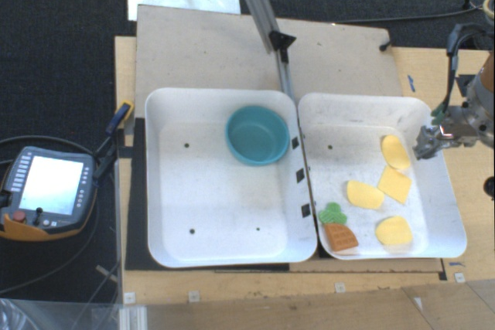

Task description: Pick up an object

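4 yellow pieces (pixel 395 152) (1 upright oval), gripper (pixel 428 144) beside.

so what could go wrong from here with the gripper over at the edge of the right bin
1. The gripper hangs over the right bin's right rim, so a straight descent could strike the wall.
2. The nearest yellow piece lies flat, and its neighbour almost touches it; a grasp might slip or nudge both.
3. The carrot-shaped toy sits in the corner by the divider, awkward to approach.
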`<state>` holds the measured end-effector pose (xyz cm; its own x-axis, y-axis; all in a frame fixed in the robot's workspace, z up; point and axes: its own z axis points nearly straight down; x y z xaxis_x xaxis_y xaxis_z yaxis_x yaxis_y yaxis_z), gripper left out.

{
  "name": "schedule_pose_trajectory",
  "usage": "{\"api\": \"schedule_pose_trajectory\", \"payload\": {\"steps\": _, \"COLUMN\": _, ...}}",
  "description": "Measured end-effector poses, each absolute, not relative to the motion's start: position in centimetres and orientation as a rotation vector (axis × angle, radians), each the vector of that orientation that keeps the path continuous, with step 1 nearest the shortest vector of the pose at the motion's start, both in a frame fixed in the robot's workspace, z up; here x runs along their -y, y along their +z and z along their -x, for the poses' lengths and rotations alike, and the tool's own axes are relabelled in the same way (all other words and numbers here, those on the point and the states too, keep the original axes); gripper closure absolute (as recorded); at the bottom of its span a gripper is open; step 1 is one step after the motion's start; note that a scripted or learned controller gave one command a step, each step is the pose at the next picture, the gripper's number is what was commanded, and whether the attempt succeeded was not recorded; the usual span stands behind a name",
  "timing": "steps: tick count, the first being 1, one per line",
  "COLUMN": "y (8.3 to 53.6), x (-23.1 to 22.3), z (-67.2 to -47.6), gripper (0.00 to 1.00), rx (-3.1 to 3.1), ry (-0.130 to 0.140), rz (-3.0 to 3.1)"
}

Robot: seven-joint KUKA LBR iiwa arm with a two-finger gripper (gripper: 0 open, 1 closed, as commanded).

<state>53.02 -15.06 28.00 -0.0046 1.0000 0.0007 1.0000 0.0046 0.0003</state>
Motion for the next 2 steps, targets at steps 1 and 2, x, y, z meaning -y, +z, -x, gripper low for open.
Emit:
{"api": "schedule_pose_trajectory", "payload": {"steps": 1, "y": 28.4, "x": 10.3, "z": -54.8, "gripper": 1.00, "rx": 2.227, "ry": -0.001, "rz": 2.217}}
{"api": "schedule_pose_trajectory", "payload": {"steps": 2, "y": 28.5, "x": 5.1, "z": -57.2, "gripper": 1.00, "rx": 2.228, "ry": -0.002, "rz": 2.216}}
